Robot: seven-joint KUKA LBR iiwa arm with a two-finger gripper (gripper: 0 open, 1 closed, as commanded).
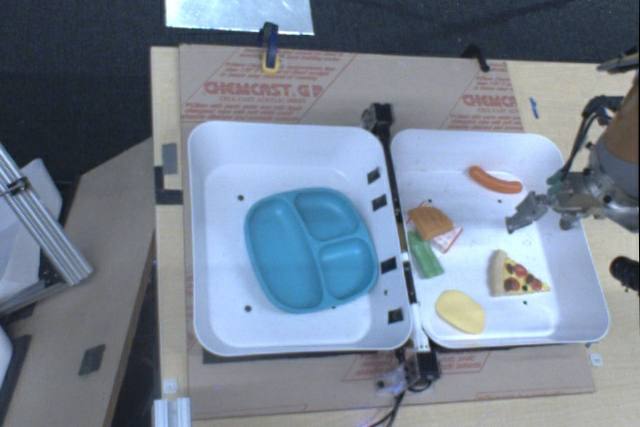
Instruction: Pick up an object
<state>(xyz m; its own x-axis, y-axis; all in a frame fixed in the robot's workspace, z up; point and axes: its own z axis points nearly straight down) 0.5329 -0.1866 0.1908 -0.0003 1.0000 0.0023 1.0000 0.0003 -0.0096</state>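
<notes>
I see gripper (524, 214) over right bin (580, 315), nothing held (can't tell jaw opening). Nearest of 5 items: pizza slice (514, 275) just below-left, long axis pointing right; hot dog (495, 180) up-left.

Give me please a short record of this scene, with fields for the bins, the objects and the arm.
left bin: holds a blue divided plate
right bin: holds toy food
items in right bin: sausage, pizza slice, yellow piece, orange and green pieces near the divider
gripper: above the right bin, between sausage and pizza slice
object held: none seen
arm: enters from the right
</notes>
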